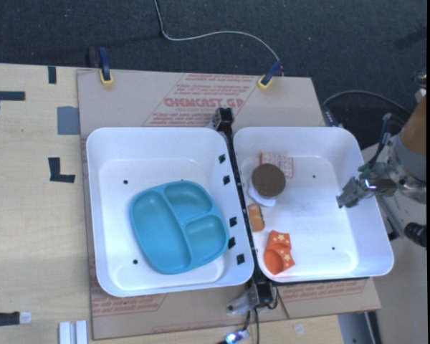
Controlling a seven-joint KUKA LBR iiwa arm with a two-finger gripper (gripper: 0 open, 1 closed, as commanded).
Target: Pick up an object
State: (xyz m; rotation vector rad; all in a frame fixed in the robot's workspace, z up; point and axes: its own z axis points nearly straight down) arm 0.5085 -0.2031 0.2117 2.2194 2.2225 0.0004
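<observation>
The right bin [344,260] holds a brown round disc [269,179] on a white piece, a small tan block [256,216] below it, and an orange cup-like toy [277,252] near the front left corner. My gripper [352,193] hangs over the bin's right edge, well to the right of all these objects. Nothing lies between its fingers. A red-printed white card [282,163] lies under the disc's far side.
The left bin [107,163] holds a blue divided plate [179,225]. A black divider with clips [233,192] runs between the bins. Cardboard [201,102] lies under both bins, clamped at the back. A cable [222,36] loops behind.
</observation>
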